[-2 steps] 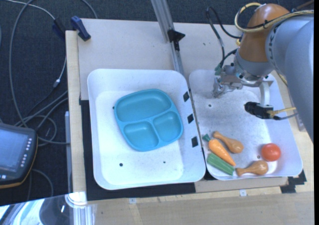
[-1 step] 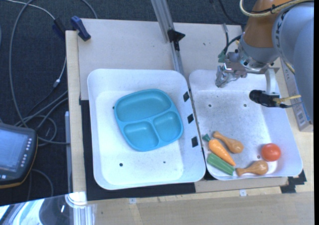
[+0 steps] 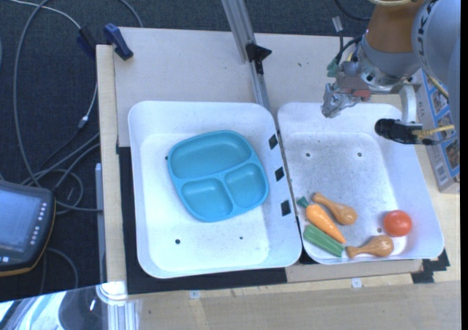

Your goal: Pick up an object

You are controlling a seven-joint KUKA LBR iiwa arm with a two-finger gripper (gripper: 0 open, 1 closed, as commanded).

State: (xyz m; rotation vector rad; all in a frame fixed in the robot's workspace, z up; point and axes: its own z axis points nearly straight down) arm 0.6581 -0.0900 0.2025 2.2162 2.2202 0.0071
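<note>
Arm (image 3: 409, 25) reaches in from the right, its orange band high at the upper right corner and the wrist bent down toward the far rim of the right bin (image 3: 431, 197). The gripper (image 3: 333, 107) hangs over that bin's far left corner; whether its fingers are spread or closed cannot be told from this slant, and nothing shows between them. The objects lie well apart from it, clustered at the bin's near edge: a carrot (image 3: 324, 222), a green vegetable (image 3: 322, 241) just beside it, two drumsticks (image 3: 336, 209) (image 3: 371, 247) and a red tomato (image 3: 397, 222) toward the right. The left bin (image 3: 146, 175) on the tabletop (image 3: 183, 65) holds a blue divided plate (image 3: 217, 174), tilted slightly.
</note>
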